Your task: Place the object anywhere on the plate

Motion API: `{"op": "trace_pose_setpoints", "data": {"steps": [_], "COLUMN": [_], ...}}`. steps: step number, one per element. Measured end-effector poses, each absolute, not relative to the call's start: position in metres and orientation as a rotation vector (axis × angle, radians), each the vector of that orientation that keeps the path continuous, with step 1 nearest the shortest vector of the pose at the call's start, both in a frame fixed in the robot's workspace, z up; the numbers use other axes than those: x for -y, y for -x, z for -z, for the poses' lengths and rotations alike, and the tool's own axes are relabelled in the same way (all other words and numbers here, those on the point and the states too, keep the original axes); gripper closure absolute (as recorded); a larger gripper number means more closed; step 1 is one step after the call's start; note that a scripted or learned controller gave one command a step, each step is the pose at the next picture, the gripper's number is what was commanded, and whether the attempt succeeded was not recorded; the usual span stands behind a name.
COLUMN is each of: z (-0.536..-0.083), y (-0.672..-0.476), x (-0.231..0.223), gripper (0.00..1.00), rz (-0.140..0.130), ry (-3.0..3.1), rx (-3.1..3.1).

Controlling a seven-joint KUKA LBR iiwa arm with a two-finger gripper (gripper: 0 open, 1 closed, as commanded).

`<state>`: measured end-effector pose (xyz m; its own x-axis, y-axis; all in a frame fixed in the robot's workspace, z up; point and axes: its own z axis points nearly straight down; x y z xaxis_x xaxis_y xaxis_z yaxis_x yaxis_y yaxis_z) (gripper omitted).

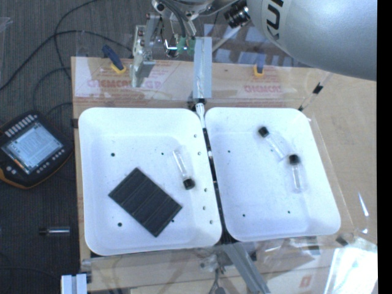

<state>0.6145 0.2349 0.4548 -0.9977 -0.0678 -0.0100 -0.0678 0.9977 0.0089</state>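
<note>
Two shallow white bins side by side on the tabletop [349, 121]. Left bin [92, 225] holds a dark ribbed rectangular plate [146, 201], lying flat and turned at an angle, toward the near left. Just right of the plate, not touching it, lies a clear vial with a black cap [182, 168], cap pointing to the near side.

Right bin [318, 219] holds two more clear black-capped vials: one [272, 139] toward the far side, lying diagonally, the other [295, 172] just nearer, its cap close to the first vial's open end.

Arm enters top right; grey casing shows part of black lettering, "KU". The jaws [174, 72] hang above the far edge of the left bin, spread wide, nothing between them.

Handheld control pendant [30, 149] with lit screen on the dark floor to the left; its text is too small to read. Faint reddish print on the board behind the bins, illegible.
</note>
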Motion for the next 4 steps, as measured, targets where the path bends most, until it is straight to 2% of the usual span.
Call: {"op": "trace_pose_setpoints", "data": {"steps": [1, 2, 3, 4], "z": [-0.431, -0.435, -0.435, -0.434], "y": [-0.582, -0.665, -0.592, -0.575], "x": [-0.233, -0.234, -0.214, -0.173], "gripper": [1.0, 1.0, 1.0, 1.0], "rz": [-0.002, -0.005, -0.003, -0.005], "ry": [0.754, 1.434, 1.865, 2.445], "rx": [-3.047, -2.789, -2.525, -1.969]}}
